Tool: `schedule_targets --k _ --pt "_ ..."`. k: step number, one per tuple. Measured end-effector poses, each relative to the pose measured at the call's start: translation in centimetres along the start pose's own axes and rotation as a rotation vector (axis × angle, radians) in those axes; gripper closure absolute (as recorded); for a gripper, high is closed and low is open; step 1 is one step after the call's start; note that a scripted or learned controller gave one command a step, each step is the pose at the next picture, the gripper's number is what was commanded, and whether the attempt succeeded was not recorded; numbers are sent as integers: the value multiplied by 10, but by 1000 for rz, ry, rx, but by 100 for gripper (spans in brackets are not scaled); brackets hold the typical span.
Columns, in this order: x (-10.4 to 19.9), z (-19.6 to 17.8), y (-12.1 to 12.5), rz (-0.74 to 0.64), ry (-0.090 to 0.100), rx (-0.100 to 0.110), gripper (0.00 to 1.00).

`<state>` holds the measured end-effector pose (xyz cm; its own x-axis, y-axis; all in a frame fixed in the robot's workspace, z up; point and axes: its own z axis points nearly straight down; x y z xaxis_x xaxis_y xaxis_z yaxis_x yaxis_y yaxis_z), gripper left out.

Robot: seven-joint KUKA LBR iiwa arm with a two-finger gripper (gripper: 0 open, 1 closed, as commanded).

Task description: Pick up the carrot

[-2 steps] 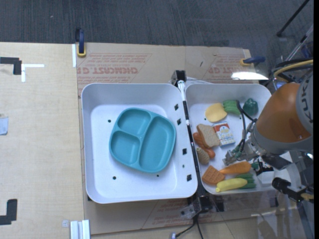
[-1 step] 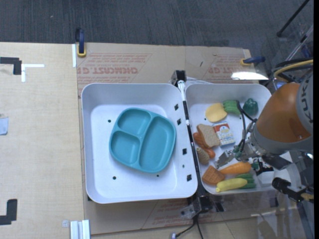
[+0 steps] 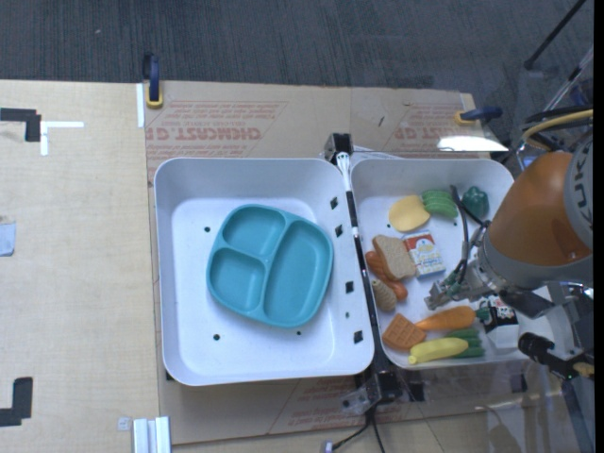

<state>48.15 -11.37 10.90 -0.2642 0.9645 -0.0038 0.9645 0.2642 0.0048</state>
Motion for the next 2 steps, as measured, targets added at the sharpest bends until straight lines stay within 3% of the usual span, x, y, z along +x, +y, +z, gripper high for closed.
schedule_targets --k 1,2 --pt "0 0 0 1 0 0 0" --pt "9 15 2 -193 -2 -3 0"
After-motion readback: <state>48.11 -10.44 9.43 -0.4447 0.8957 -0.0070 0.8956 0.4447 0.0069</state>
